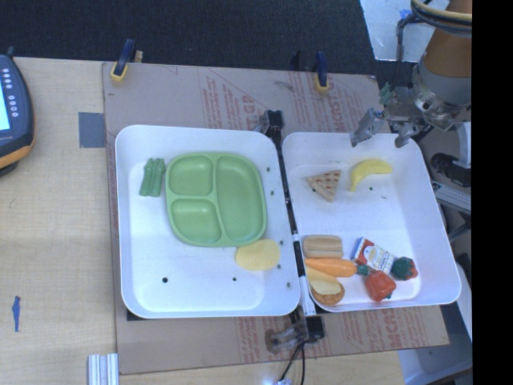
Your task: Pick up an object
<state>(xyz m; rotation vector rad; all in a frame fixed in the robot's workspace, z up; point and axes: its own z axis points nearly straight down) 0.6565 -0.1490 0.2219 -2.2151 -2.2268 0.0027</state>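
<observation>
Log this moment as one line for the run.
gripper: open, above right bin far edge | holding: nothing | nearest: banana | pick: not yet done

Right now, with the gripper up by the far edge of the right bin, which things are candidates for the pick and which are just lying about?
Pick candidates:
gripper open, above the right bin
banana
sandwich wedge
carrot
hot dog bun
red pepper
ketchup packet

Lying about:
green divided plate
green beans
yellow chip
handheld pendant
</observation>
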